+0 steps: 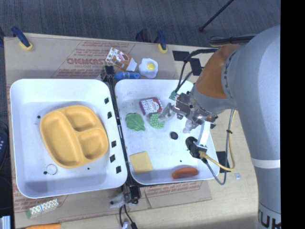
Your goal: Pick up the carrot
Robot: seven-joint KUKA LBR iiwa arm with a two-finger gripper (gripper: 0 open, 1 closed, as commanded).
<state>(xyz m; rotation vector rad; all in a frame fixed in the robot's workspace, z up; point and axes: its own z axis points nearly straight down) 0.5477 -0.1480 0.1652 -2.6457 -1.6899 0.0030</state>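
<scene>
- Two shallow white bins sit side by side on a cardboard-covered bench, seen from above at a slant. The left bin (19,128) holds one yellow divided plate (74,135) with three compartments, lying flat near the bin's middle.
- The right bin (125,92) holds six loose items: a dark red packet (150,105) toward the back, a green leafy piece (135,122) and a pale green bumpy piece (157,121) just in front of it, a small dark round object (174,136) near the centre, a yellow cheese-like slab (141,161) at the front left, and the carrot (185,172).
- The carrot, a single orange piece, lies flat along the front wall of the right bin, toward its right corner, apart from the other items.
- The grey arm with its orange band reaches in from the right, and the gripper (167,112) hangs over the back right part of the right bin, close to the pale green bumpy piece and well apart from the carrot. Whether its pincer is open or closed cannot be told at this angle; nothing is seen between the fingers.
- Behind the bins, on the cardboard, rest one small printed carton (117,58), one blue object (127,75) and one white-and-yellow egg-like piece (149,67).
</scene>
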